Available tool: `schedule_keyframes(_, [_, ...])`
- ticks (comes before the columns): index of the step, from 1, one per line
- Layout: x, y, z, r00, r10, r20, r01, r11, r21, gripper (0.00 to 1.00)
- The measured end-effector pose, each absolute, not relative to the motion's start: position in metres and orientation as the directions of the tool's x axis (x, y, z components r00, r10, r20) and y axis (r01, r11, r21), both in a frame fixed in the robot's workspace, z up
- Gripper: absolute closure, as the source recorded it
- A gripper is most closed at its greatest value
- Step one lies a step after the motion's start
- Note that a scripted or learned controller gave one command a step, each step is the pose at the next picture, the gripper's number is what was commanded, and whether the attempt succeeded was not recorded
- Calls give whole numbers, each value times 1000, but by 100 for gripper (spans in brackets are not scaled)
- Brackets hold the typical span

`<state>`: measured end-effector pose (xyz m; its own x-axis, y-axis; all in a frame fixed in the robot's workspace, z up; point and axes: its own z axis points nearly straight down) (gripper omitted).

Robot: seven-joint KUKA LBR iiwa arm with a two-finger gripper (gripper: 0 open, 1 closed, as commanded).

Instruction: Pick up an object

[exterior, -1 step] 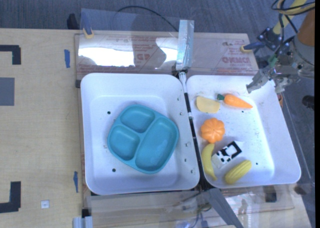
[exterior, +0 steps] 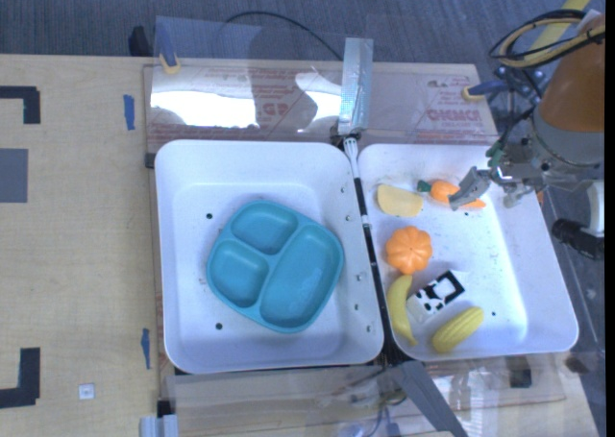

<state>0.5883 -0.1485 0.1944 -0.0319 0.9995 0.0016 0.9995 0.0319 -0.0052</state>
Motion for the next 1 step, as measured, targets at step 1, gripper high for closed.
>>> schedule_keyframes(1, [659,-182,159,55,999,-1,999,-55,-2,0])
